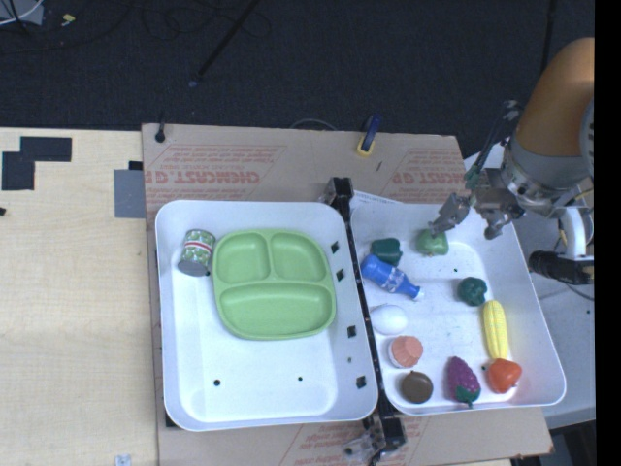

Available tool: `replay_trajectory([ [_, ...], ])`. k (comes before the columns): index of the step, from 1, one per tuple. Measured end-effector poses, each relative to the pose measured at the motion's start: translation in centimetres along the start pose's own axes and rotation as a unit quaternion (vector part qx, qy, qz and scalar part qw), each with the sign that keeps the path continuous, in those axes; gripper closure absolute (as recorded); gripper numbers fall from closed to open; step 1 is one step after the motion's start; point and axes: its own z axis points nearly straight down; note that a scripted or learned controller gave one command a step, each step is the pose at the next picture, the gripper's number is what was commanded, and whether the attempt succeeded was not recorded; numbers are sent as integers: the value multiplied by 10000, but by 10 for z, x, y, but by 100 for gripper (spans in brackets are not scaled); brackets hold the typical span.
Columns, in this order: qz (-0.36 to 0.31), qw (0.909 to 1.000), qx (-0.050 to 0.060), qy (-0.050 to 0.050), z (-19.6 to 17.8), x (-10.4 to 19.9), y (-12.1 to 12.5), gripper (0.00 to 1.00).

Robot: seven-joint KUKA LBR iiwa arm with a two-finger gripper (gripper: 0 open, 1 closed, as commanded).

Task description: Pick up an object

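Pincer (473,217) hung over right bin (543,357) at its 12 o'clock end, fingers spread, one tip just beside light green lump (434,244), nothing between them. Dark green piece (385,249) and blue bottle (390,277) lay at 9 o'clock of pincer; corn (495,328), tomato (503,374), purple eggplant (463,379) toward 6 o'clock. Left bin (194,377) carried green divided plate (274,285) and small can (197,251). Judged: approach made, no grasp yet; closing and lift remained.

A light-green lump (434,243) lies near the right bin's (543,309) far edge.
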Motion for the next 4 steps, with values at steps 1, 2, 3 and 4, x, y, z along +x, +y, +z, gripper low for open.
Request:
replay_trajectory([
  [1,-8,10000,-71,-13,-8,0,2,0],
  [2,-29,10000,-51,-5,50,7,10,0],
  [3,-35,10000,-45,-3,94,12,14,0],
  [4,-42,10000,-72,-29,138,13,15,0],
])
